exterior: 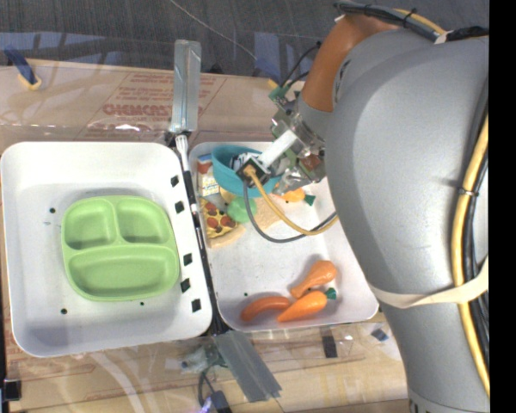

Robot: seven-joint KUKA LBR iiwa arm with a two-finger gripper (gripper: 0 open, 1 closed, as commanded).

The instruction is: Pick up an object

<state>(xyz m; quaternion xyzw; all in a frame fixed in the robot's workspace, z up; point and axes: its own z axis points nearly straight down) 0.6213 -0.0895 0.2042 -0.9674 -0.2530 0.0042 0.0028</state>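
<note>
My gripper (285, 181) reaches down into the back of the right bin (267, 269), beside a teal bowl (230, 167). Its fingertips are hidden among cables and the wrist. A small orange piece (294, 196) lies right under the wrist. Two orange carrots (314, 279) (306, 306) and a red-orange sausage-shaped item (263, 307) lie at the bin's front. A pizza slice toy (218, 222) and a small carton (207, 182) sit against the bin's left wall.
The left bin (34, 196) holds a green divided plate (118, 248). A grey divider strip (186, 89) stands between the bins at the back. The arm's bulk covers the right side of the bench.
</note>
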